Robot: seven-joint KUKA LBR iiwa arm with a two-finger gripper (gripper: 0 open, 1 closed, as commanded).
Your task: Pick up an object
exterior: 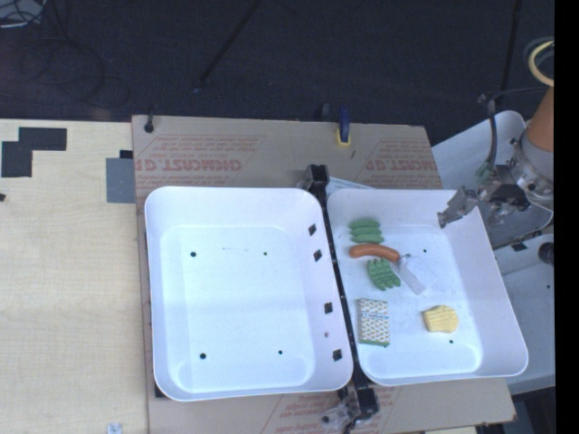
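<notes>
The right bin (488, 283) holds several small objects: a green pod (366, 231), an orange-red sausage shape (374, 252), a green leafy piece (384, 275), a pale grey stick (412, 278), a checkered green-and-white block (373, 321) and a yellow chunk (441, 318). My gripper (475, 208) hangs over the right bin's far right rim, away from all of them. It is open, with nothing between its fingers. One fingertip (450, 213) points left toward the bin's middle.
The left bin (172, 242) lies beside the right one, joined by a black clip strip (327, 278). Both rest on a brown cardboard sheet (235, 156) on the wooden bench. Cables and a white surface lie at the right behind the arm.
</notes>
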